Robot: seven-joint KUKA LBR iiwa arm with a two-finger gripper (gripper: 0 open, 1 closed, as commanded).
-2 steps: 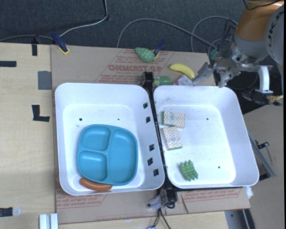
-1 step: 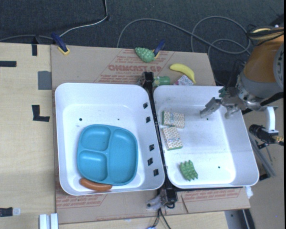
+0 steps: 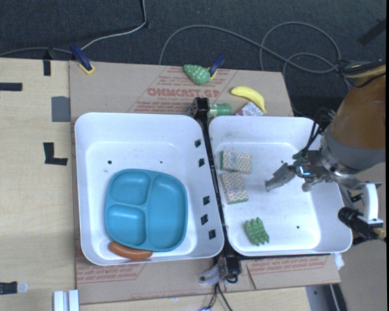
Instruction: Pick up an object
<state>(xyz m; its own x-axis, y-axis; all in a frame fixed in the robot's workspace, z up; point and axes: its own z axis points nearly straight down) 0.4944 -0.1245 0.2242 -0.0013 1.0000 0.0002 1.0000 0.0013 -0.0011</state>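
- The bench (image 3: 26, 173) carried two shallow white bins side by side, resting on a sheet of brown cardboard (image 3: 168, 92).
- The left bin (image 3: 91, 128) held a blue divided plate (image 3: 146, 209) and, at its near edge, an orange sausage-shaped toy (image 3: 129, 252) lying just beside the plate's rim.
- The right bin (image 3: 324, 238) held three small things: a speckled square block (image 3: 236, 162), a second speckled block (image 3: 234, 188) just below it, and a green leafy toy (image 3: 256, 231) nearer the front wall.
- The arm (image 3: 360, 131) — grey, with an orange band — reached in from the right over the right bin.
- The gripper (image 3: 286, 177) hung low over the bin's middle, to the right of the two speckled blocks and apart from them; one dark finger (image 3: 277, 180) pointed leftward toward them.
- Whether the gripper stood open or closed could not be told from this slant — nothing was seen between its fingers.
- Behind the bins, on the cardboard, lay a green knobbly toy (image 3: 196, 73), a yellow banana (image 3: 248, 96) and a small pink-and-white packet (image 3: 249, 111).
- Black cables (image 3: 201, 34) trailed across the dark floor beyond the bench.
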